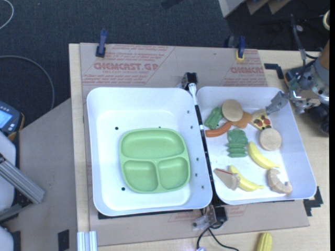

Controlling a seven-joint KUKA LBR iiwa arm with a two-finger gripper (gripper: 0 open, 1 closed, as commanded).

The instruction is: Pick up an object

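Observation:
The right bin [301,156] holds several toy foods. At its back lie a round tan bun [232,110], a green piece [213,117], an orange sausage [224,129] and a pizza slice [260,122]. Further forward are a pale round cookie [270,139], a green leafy piece [237,143], a banana [260,157], a smaller banana [246,183], a brown wedge [226,178] and a tan chunk [277,182]. My gripper [274,104] hangs over the bin's back right corner, just right of the pizza slice, with nothing seen in it.
The left bin [99,140] holds a green divided plate [154,158]. A black divider [198,120] runs between the bins. Blue and yellow clamps [101,43] pin the board at the back. A yellow object [264,241] lies outside the bins at the front.

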